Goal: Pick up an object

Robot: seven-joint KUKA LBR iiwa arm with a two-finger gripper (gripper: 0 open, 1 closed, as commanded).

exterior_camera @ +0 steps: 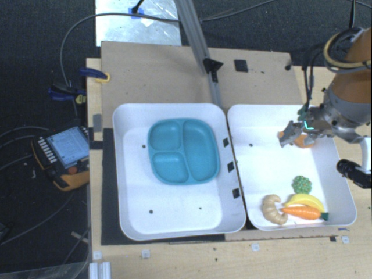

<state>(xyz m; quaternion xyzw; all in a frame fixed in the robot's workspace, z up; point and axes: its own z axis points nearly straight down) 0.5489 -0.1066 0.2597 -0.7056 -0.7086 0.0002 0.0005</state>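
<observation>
Toy food sits nearest, bunched at the front of the right bin (250,173): smooth orange carrot (302,213) w/ green tip, curved yellow banana (307,201) just behind it, lumpy tan croissant (273,208) to their left, bumpy green broccoli (301,184) behind. Left bin (131,156) holds a glossy blue plate (183,151), rounded, w/ 3 compartments. Gripper (293,136) hangs over right bin's back-right area, an orange object (304,142) at its tip; can't tell if it's clenched or released.
</observation>
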